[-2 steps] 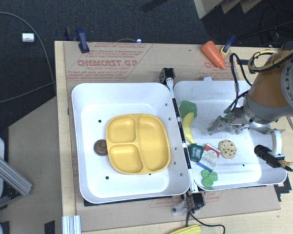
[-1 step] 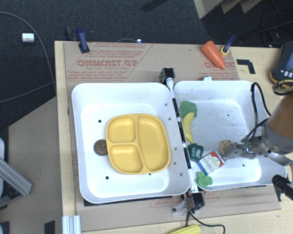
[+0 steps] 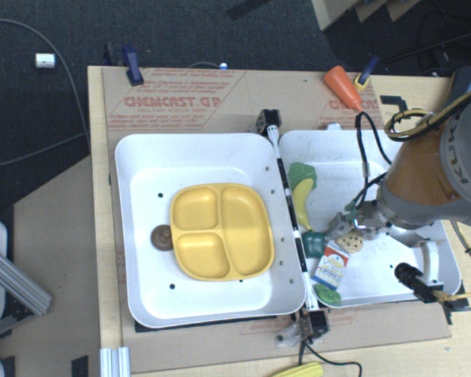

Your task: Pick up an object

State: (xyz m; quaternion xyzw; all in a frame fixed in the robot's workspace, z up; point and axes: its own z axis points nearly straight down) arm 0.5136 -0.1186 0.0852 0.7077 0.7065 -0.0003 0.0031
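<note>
In the right bin (image 3: 330,149), my gripper (image 3: 347,225) hangs low just above a round tan cracker (image 3: 351,243). Left of it lie a yellow banana (image 3: 301,203), with a green piece (image 3: 303,173) at its top end, and a small teal object (image 3: 312,245). A small white carton with red and blue print (image 3: 330,268) and a green disc (image 3: 327,294) lie near the bin's front left corner. The arm covers the right half of this bin.
The left bin (image 3: 129,157) holds a yellow divided plate (image 3: 220,232), with a brown round object (image 3: 162,237) at its left edge. A black divider (image 3: 286,195) runs between the bins. An orange object (image 3: 343,87) lies on the bench behind the right bin.
</note>
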